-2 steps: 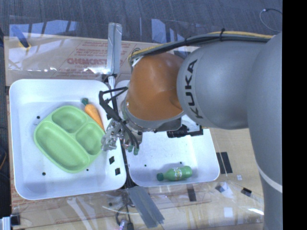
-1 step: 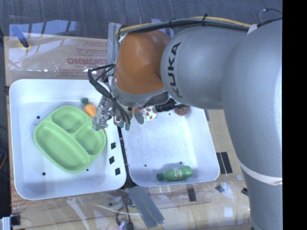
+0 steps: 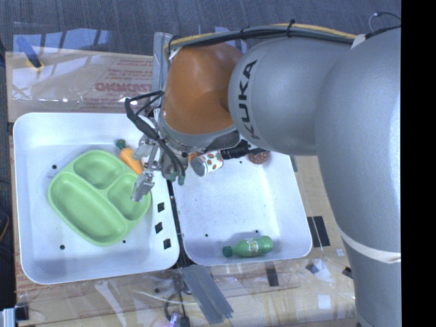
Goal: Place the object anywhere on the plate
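Pincer (image 3: pixel 144 184) hangs over the green plate's (image 3: pixel 88 203) right compartment, in the left bin (image 3: pixel 34 251); whether it is wide or narrow I cannot tell. A green bottle (image 3: pixel 248 246) lies near the right bin's (image 3: pixel 286 203) front wall. Just behind the plate's far rim lies the carrot (image 3: pixel 130 159) (orange), long axis slanting, green end pointing far-left

"KUKA" on grey arm (image 3: pixel 286 94)

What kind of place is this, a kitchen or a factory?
Most likely a robot test lab: a KUKA arm reaches over two taped-down white bins holding toy food, like a carrot and green bottle.
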`<action>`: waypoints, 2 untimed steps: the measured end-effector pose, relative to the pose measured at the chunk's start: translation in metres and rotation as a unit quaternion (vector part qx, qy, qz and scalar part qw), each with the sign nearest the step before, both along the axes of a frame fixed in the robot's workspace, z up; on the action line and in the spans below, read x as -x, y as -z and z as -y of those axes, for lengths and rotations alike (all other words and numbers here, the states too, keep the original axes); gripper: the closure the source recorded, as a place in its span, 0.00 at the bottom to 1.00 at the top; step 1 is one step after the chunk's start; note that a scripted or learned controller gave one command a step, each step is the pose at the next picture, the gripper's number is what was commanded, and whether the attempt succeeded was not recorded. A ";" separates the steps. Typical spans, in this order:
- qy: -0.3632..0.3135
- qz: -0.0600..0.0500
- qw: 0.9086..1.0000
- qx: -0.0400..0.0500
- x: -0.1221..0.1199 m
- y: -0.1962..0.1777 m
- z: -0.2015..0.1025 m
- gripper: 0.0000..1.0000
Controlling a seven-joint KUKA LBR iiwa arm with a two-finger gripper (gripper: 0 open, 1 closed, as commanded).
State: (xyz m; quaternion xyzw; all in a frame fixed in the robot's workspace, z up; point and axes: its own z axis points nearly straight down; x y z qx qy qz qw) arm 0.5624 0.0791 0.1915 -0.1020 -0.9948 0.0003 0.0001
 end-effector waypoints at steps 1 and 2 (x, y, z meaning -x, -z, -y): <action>-0.002 0.001 1.000 0.000 -0.001 -0.010 -0.001 1.00; -0.002 0.001 1.000 0.000 -0.001 -0.010 -0.001 0.00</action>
